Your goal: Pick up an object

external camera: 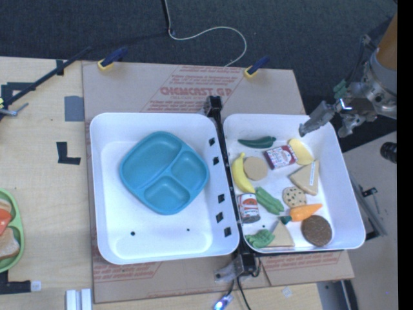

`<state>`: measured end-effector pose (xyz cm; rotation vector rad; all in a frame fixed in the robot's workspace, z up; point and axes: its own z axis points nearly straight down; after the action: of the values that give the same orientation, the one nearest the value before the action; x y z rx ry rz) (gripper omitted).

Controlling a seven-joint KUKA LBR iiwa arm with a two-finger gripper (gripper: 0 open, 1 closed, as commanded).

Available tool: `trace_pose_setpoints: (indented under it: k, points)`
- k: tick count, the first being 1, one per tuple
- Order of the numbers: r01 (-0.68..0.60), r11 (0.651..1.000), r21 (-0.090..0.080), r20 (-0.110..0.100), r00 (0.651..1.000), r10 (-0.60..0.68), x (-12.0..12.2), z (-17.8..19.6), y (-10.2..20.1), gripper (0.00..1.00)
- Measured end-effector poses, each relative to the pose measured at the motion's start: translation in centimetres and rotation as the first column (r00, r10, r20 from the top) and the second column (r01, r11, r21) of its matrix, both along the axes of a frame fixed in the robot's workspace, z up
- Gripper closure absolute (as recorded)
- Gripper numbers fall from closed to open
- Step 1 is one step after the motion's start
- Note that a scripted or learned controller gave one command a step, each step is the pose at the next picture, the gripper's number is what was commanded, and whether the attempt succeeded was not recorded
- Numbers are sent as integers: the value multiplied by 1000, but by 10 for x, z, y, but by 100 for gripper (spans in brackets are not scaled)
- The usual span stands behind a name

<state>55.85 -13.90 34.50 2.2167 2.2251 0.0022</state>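
Several toy foods [282, 192] below open fingers [314, 120]

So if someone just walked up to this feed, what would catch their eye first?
Probably the bright blue divided plate, alone in the left bin. Next, the right bin, crowded with toy food: a banana, an orange carrot, a green pepper and a small can. Then the end effector, hovering above the right bin's top right corner.
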Motion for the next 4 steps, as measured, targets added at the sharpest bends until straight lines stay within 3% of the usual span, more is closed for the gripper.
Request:
trace_pose_setpoints:
  k: [1, 2, 3, 4]
  points:
    - [-3, 1000, 1, 0, 1000, 3, -45, 50, 66, 0]
    - [1, 1000, -1, -2, 1000, -1, -43, 58, 63, 100]
    - [3, 1000, 2, -19, 1000, -3, -78, -66, 95, 100]
    - [-4, 1000, 1, -10, 1000, 4, -76, -116, 179, 100]
